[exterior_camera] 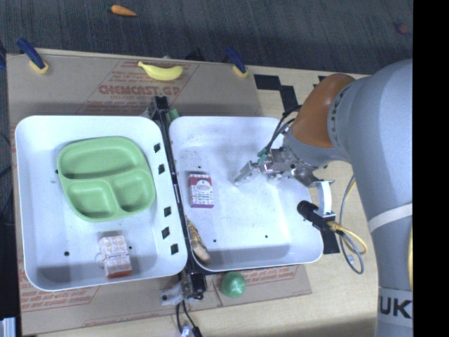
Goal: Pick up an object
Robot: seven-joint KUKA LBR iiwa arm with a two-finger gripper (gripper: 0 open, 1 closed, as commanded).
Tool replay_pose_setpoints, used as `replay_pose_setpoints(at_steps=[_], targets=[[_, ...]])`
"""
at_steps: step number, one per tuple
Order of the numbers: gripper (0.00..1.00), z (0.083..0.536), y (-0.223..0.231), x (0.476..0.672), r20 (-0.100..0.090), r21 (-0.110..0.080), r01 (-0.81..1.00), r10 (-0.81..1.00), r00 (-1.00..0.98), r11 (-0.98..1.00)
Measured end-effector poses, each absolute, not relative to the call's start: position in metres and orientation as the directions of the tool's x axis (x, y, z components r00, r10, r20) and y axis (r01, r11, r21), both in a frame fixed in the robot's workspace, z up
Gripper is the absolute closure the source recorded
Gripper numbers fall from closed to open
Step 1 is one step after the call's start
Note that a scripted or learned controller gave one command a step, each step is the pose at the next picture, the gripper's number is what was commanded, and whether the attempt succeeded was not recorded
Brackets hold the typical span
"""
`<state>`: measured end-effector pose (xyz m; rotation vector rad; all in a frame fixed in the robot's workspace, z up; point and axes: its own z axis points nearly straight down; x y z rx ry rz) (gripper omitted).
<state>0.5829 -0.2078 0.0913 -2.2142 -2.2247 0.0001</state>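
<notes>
A small red and white box (201,190) lies flat in the right bin (280,248), close to its left wall. A brown, lumpy object (197,244) rests against the same wall near the front corner. My gripper (247,172) hangs over the middle of the right bin, to the right of the red and white box and apart from it. In the left bin (31,209) sit a green divided tray (106,177) and a small orange and white packet (115,255) near the front.
A yellow banana (161,69) lies on the cardboard behind the bins. A green ball (233,284) sits in front of the right bin. Blue clamps (33,55) hold the cardboard's back edge. My arm covers the right bin's right side.
</notes>
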Motion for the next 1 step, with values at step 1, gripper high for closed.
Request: replay_pose_setpoints(at_steps=[1], targets=[[0.00, 0.1886, -0.2074, 0.6544, -0.001, 0.003, 1.000, 1.000, -0.006, 0.006]])
